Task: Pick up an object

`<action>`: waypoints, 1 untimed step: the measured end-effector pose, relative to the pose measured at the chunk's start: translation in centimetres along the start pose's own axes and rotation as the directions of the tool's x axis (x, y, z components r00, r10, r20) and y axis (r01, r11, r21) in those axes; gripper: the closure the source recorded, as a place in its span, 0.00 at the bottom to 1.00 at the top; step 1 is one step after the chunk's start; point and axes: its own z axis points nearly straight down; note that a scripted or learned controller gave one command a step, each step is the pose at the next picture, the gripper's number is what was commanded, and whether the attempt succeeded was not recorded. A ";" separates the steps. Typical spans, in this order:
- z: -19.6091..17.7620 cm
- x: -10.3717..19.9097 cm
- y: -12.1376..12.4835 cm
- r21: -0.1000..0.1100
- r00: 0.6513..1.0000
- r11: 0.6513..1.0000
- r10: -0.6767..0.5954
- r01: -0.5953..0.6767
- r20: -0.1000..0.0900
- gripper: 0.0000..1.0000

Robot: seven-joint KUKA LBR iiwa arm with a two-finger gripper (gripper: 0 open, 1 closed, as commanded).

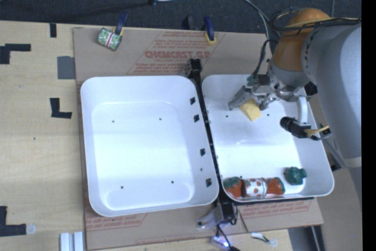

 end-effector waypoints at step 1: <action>-1.0 0.0 0.0 0.000 1.000 1.000 0.000 0.000 0.000 1.00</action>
